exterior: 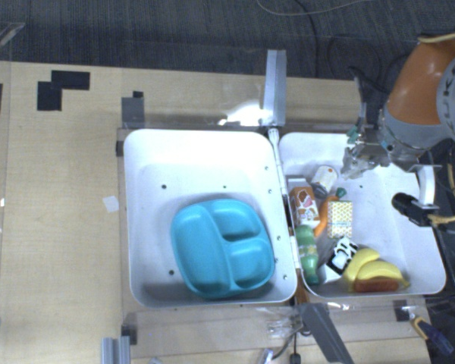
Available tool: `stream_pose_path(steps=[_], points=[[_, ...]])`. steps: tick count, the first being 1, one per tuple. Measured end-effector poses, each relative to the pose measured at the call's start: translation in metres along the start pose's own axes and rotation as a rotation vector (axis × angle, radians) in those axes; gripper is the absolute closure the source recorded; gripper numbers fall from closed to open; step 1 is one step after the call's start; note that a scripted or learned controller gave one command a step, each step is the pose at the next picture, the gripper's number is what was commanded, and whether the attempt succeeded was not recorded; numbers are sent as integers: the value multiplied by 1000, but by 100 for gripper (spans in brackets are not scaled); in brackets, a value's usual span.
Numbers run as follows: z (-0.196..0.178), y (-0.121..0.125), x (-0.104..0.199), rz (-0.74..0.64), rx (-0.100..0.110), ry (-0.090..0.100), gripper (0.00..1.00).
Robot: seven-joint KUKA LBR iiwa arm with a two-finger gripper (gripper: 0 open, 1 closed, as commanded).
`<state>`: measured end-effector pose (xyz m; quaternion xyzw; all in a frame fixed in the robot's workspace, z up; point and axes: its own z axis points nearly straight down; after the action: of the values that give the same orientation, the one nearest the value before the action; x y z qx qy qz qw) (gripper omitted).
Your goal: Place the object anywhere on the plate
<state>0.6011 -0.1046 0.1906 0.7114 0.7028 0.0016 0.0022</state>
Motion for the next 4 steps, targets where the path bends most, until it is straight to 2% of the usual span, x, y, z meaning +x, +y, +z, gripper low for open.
stream_pose_path(steps=[1, 2, 3, 4], points=[[-59, -99, 52, -60, 1, 1, 100], [-125, -24, 85, 44, 0, 1, 100], [-120, -67, 113, -253, 0, 1, 100], [-101, -70, 141, -339, -1, 2, 100]])
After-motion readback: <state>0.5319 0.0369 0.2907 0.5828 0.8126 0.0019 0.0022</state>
